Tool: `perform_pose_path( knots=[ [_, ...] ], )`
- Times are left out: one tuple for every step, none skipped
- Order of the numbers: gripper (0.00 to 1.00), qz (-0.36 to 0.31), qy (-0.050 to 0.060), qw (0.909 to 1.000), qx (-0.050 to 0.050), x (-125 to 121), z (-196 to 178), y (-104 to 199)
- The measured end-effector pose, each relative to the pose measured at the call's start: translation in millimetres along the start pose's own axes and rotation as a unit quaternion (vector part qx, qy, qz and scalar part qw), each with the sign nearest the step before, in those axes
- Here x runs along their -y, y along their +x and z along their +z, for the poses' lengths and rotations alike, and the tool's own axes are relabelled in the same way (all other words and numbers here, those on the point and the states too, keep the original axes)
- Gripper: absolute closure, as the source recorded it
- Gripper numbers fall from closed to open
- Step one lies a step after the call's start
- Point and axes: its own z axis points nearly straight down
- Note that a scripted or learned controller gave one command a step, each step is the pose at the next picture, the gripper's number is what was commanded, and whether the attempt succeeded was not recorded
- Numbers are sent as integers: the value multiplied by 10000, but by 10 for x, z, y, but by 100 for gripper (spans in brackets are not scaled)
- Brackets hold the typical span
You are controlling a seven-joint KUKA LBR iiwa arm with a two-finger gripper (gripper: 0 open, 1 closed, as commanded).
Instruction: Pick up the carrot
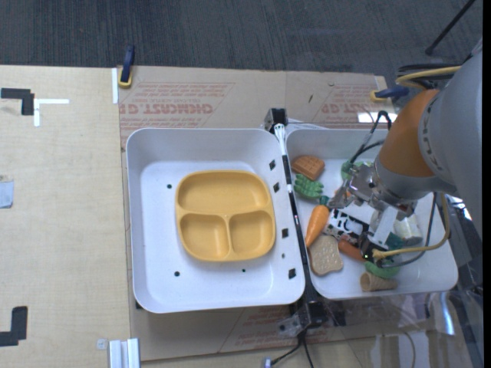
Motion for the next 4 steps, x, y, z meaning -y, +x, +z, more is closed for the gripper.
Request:
perform_pose_path(
  knots=[
    [0,1138,-18,9935,-6,463,-1000,356],
    [0,1940,3,9810,1,914,-994,623],
    [0,2707,-6,9627,7,395,-993,413],
    [0,2556,10,9668,3,-72,-367,-168]
  ],
)
